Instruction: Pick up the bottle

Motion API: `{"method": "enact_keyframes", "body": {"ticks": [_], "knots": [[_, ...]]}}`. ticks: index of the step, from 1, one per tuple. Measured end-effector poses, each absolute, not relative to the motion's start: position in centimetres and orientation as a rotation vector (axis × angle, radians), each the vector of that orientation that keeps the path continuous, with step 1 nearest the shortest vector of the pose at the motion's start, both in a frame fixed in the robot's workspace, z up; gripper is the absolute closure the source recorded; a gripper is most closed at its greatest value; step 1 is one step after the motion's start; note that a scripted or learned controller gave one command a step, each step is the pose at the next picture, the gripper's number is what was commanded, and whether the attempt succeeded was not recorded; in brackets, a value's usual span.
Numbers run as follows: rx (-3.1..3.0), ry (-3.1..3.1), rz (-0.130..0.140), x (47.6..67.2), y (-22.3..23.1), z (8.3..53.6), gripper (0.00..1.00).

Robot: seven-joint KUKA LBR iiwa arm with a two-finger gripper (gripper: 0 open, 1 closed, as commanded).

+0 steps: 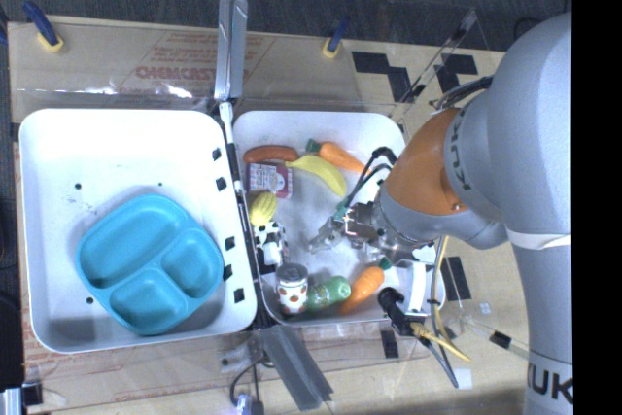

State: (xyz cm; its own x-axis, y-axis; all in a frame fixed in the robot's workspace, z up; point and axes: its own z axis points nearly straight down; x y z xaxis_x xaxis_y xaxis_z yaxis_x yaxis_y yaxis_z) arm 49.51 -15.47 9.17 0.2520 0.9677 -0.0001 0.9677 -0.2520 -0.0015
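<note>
Best to drop the gripper [335,230] toward six o'clock, straight over the green bottle [328,292] lying beside the jar [292,288] and a carrot [363,285] at the right bin's [321,121] near wall. Grip state: impossible to tell. Farther in: corn [262,207], banana [321,172], sausage [270,154]. At nine o'clock, left bin [58,136] with blue tray [148,264].

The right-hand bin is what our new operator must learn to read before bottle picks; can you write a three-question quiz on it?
1. True or false: the blue divided tray lies in the right bin.
2. Which lies beside the green bottle? A) banana B) small jar C) sausage
3. Fill in: the gripper is over the ___ bin.

Key: 1 false; 2 B; 3 right.
</note>
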Motion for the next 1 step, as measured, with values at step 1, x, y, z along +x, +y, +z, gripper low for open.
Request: {"method": "enact_keyframes", "body": {"ticks": [1], "knots": [[-2.703,-1.611,0.004,47.65,-9.45,9.18,0.00]]}}
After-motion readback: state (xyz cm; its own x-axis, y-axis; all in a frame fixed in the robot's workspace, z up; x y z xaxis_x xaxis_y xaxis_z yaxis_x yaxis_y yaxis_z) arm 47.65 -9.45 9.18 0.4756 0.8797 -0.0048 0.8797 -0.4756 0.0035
